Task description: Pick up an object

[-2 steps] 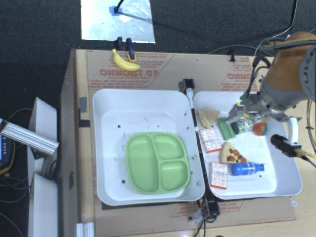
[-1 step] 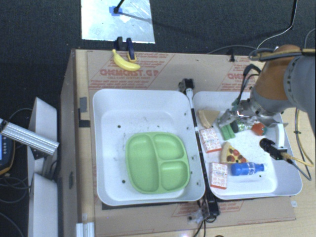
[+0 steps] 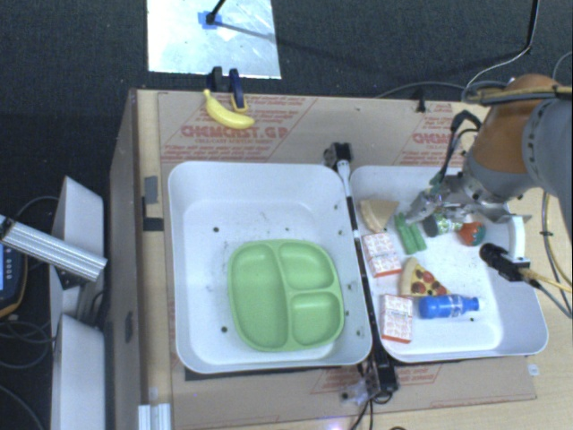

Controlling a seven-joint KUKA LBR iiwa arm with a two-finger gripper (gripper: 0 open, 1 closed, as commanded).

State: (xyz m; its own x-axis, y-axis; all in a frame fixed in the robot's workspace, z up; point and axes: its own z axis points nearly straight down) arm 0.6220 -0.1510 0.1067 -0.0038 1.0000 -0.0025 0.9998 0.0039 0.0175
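Note:
The right bin point(image 3: 524, 325) holds several small items. A tan wedge point(image 3: 378, 213) lies at its upper left and a green block point(image 3: 410, 238) just below and to the right of it. A red round item point(image 3: 471, 234) sits further right. A pizza slice point(image 3: 421, 281), a blue bottle point(image 3: 449, 306) and two red-and-white packets point(image 3: 383, 253) point(image 3: 396, 319) lie nearer the front. My gripper point(image 3: 430, 213) hangs over the bin's upper middle, just above the green block and left of the red item. I see nothing clearly held in it.
The left bin point(image 3: 192, 231) holds a green divided plate point(image 3: 286, 294). A yellow banana point(image 3: 226, 112) lies on the bench behind the bins. The arm's grey body and orange band point(image 3: 515, 133) cover the right bin's far right corner.

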